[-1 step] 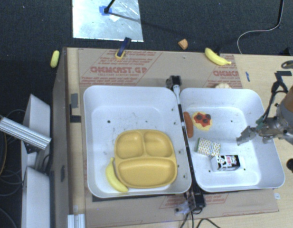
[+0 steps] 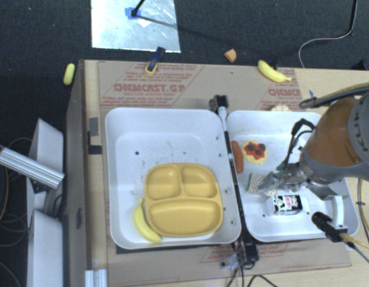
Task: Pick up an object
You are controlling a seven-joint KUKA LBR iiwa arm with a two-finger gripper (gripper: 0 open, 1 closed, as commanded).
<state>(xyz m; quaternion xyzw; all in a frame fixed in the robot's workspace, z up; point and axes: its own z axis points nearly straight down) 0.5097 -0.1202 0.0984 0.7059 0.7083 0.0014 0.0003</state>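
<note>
The right bin (image 2: pixel 271 130) holds a red sausage (image 2: pixel 236 155) along its left wall, a small toy pizza (image 2: pixel 254 151) beside it, a grey speckled piece (image 2: pixel 255 181) and a black-and-white carton (image 2: pixel 287 204) near the front. My gripper (image 2: pixel 271 184) hangs low over this bin, just right of the grey piece and above-left of the carton. The orange-banded wrist (image 2: pixel 337 139) rises behind it to the right. I see nothing clearly held.
The left bin (image 2: pixel 166 130) carries a yellow divided plate (image 2: pixel 184 199) with a banana (image 2: pixel 145 223) at its front-left edge. Outside the bins lie another banana (image 2: pixel 273 72), an orange bit (image 2: pixel 231 55) and a yellow piece (image 2: pixel 69 73). A black cable (image 2: pixel 298 130) loops near the wrist.
</note>
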